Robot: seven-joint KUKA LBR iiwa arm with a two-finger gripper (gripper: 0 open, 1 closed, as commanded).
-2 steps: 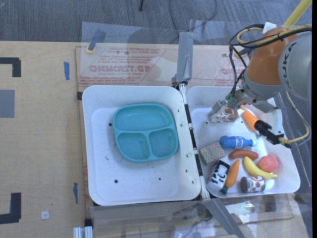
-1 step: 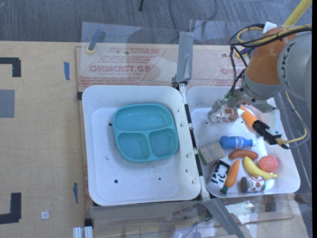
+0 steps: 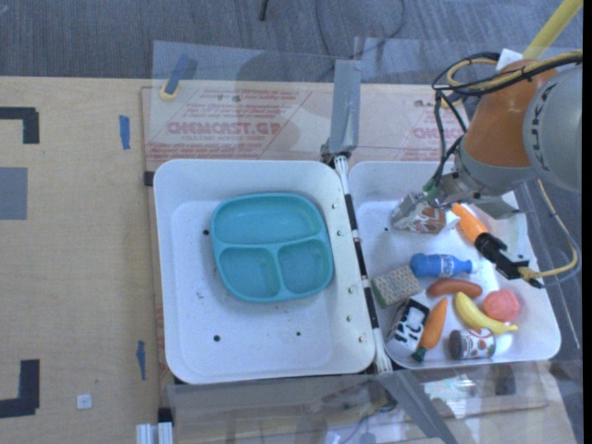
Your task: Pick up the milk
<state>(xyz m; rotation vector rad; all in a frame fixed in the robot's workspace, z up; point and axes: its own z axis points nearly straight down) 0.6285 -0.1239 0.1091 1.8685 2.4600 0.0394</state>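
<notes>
The milk (image 3: 406, 321) is a small white carton with black markings. It lies at the front left of the right bin (image 3: 546, 340), beside a carrot (image 3: 433, 326). My gripper (image 3: 413, 213) is low over the back left of that bin, well behind the milk and apart from it. Its metal tip sits against a small white and red printed pack (image 3: 429, 219). The wrist hides how the pack and the tip meet.
The right bin also holds a blue bottle (image 3: 442, 265), a green sponge (image 3: 396, 283), a sausage (image 3: 455, 288), a banana (image 3: 483, 314), a pink fruit (image 3: 503, 302) and a can (image 3: 472, 344). A blue divided plate (image 3: 272, 246) lies in the left bin (image 3: 185, 340).
</notes>
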